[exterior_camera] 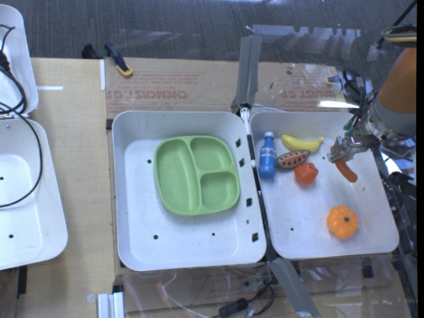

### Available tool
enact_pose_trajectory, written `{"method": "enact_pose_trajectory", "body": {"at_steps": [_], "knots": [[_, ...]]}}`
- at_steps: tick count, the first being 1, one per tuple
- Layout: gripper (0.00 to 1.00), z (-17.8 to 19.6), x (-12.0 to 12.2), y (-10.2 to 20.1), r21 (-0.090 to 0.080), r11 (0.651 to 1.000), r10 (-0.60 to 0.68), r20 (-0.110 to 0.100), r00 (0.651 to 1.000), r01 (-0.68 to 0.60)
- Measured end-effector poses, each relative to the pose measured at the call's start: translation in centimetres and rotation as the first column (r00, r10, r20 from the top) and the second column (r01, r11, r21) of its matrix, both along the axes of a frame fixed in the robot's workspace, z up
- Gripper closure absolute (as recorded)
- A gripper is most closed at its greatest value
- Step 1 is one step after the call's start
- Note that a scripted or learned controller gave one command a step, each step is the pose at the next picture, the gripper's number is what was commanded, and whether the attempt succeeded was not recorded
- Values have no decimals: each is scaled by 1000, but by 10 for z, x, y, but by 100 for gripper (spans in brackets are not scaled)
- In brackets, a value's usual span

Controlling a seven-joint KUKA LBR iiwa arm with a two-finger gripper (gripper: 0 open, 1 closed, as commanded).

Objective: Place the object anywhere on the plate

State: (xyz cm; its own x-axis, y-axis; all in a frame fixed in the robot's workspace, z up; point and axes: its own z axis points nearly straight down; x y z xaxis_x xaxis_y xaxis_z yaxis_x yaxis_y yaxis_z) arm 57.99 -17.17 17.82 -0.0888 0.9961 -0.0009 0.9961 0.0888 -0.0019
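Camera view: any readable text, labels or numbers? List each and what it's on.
"CHEMC..." in large red letters, upside down and mirrored, on the cardboard sheet behind the left bin; the remaining letters are unclear.
More red print on the cardboard behind the right bin: too blurred to read.
Blue bottle label: too small to read.
Green plate: no text.

The wooden bench (73, 105) bears two white bins (132, 244) and a blue-yellow clamp (118, 59).

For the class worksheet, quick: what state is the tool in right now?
Tool: over the right bin, at an orange-red sausage-like piece; open or closed cannot be told.
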Motion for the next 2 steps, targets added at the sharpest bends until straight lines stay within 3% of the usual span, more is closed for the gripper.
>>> {"method": "enact_pose_trajectory", "body": {"at_steps": [1, 2], "knots": [[100, -43, -8, 65, 0, 1000, -1, -1, 1000, 1], [100, 13, 28, 159, 1, 992, 127, 1, 992, -127]]}}
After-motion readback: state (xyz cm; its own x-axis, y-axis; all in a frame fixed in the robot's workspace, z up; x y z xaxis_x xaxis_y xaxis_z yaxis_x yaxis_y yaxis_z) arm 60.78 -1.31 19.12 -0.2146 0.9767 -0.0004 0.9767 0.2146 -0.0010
